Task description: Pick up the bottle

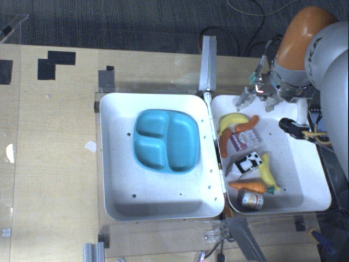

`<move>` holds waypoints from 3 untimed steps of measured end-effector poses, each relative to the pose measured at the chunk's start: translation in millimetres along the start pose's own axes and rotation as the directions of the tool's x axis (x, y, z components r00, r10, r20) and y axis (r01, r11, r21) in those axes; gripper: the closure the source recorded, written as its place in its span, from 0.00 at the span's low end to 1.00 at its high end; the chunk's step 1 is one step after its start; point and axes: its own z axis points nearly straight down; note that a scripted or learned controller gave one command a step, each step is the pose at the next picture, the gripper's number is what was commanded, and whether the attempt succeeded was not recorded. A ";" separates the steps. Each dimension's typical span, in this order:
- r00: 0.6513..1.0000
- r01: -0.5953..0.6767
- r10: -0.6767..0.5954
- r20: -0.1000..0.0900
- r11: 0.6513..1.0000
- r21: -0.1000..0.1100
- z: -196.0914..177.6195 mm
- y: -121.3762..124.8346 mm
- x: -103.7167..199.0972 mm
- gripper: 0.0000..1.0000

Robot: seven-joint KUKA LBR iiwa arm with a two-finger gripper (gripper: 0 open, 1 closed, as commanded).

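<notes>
Plainly the job is hardly begun: my pincer (257, 98) hangs over the far rim of the right bin (305, 173), its prongs seemingly parted, with nothing between them. The bottle (251, 200), as I judge it to be, lies on its side at the near end of that bin, well apart from me, untouched and not yet lifted. Reaching it, closing on it and raising it are all left to do.

It is a small, stubby cylinder with a pale, shiny round end and a brownish band; it looks hard and smooth, so I expect it to roll or slip. An orange carrot (248, 186) lies just beside it, perhaps touching. Farther up sit a black-and-white cow toy (249, 161), a curved yellow banana (267, 171), a flat pinkish packet (244, 141), a long reddish sausage (234, 132) and a second banana (233, 119); most look like glossy moulded plastic.

The left bin (117, 162), smooth white with rounded corners, holds a blue tray (166, 140) split into compartments.
</notes>
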 end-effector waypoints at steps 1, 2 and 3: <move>0.984 -0.178 0.178 0.001 0.984 0.000 -98.9 1.1 -9.5 0.00; 0.979 -0.204 0.204 0.000 0.979 0.005 -23.3 -21.9 78.1 0.00; 0.993 -0.119 0.119 0.000 0.993 0.003 -24.8 -113.8 31.9 0.00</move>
